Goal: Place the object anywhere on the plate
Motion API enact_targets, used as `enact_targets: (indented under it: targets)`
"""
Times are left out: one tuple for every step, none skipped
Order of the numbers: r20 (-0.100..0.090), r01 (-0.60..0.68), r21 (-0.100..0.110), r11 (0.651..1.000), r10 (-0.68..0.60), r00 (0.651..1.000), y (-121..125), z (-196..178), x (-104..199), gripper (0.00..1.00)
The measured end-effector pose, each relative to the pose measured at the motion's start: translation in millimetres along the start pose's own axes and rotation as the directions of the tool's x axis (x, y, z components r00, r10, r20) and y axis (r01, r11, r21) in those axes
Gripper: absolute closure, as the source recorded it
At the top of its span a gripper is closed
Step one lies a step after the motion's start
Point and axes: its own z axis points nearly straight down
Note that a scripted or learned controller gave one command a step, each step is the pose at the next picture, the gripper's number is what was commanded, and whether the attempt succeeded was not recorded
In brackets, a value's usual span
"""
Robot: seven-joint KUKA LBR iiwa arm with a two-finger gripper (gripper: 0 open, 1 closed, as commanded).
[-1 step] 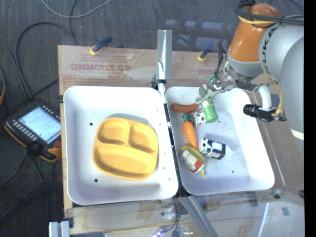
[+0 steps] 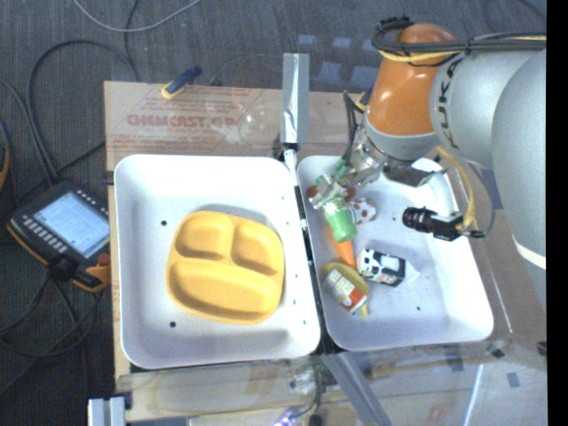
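The yellow plate [image 2: 227, 266], a sectioned tray, lies in the left bin [image 2: 142, 185] with nothing on any of its compartments, so by the look of it the placing is not yet done. All the loose items sit in the right bin [image 2: 461, 313]: a carrot [image 2: 343, 236] with a green top near the bin's left wall, a small black-and-white toy [image 2: 382, 267] just right of it, a yellow-and-red item [image 2: 347, 288] nearer the front, and a small white-and-red piece [image 2: 362, 209] farther back. The gripper [image 2: 342, 180] is low over the far left corner of the right bin, just above the carrot's green end, among some pale clutter. Whether it is open or closed cannot be told, nor whether anything is held. Which item it targets is unclear; the carrot seems likeliest. Picking, carrying leftward and releasing over the plate all appear to remain.
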Motion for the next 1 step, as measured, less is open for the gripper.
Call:
enact_targets:
  targets:
    - [0.0,-0.036,0.001,0.999,0.036,0.999,58.0,-1.3,98.1,1.0]
